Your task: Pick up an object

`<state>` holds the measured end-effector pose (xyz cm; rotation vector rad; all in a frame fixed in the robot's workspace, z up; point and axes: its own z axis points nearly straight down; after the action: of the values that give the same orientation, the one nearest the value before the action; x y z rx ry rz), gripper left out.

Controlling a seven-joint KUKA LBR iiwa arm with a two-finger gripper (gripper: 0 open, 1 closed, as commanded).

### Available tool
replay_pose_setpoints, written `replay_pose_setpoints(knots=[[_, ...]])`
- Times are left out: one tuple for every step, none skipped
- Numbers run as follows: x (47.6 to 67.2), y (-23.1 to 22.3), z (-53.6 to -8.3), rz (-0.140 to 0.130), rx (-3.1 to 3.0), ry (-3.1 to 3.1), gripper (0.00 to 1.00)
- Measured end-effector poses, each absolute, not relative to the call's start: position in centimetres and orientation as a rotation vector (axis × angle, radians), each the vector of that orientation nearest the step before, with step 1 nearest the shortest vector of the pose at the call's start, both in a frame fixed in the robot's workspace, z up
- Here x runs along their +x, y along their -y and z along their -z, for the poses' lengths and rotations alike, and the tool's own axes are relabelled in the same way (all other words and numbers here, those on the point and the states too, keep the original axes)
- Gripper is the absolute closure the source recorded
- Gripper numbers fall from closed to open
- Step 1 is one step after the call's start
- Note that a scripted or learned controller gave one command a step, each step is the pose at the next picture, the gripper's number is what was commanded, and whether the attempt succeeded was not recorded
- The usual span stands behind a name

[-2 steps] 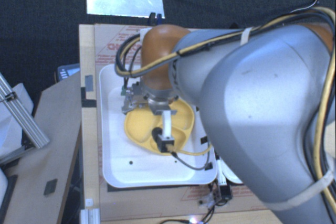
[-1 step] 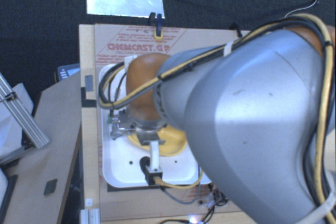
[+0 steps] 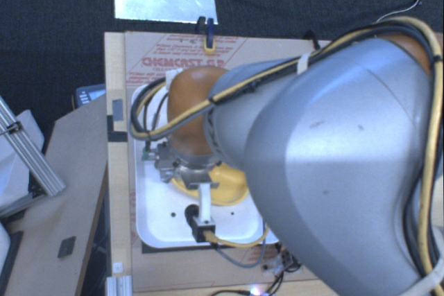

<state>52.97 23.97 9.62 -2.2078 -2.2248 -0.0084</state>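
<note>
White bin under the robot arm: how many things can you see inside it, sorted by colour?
Yellow: 1, a rounded yellow thing, partly under the grey arm
Other colours: 0 that I can see
Total: 1, though the arm covers much of the white bin, so more could be hidden.

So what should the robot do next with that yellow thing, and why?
Probably ease down a little onto the yellow thing. The gripper hangs right above it in the white bin, and nothing shows as held yet, though the arm hides much of it.
</note>
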Motion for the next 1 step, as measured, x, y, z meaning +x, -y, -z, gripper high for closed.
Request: replay_pose_setpoints(knots=[[48.57, -23.50, -18.28, 0.006, -2.216, 2.227, 1.00]])
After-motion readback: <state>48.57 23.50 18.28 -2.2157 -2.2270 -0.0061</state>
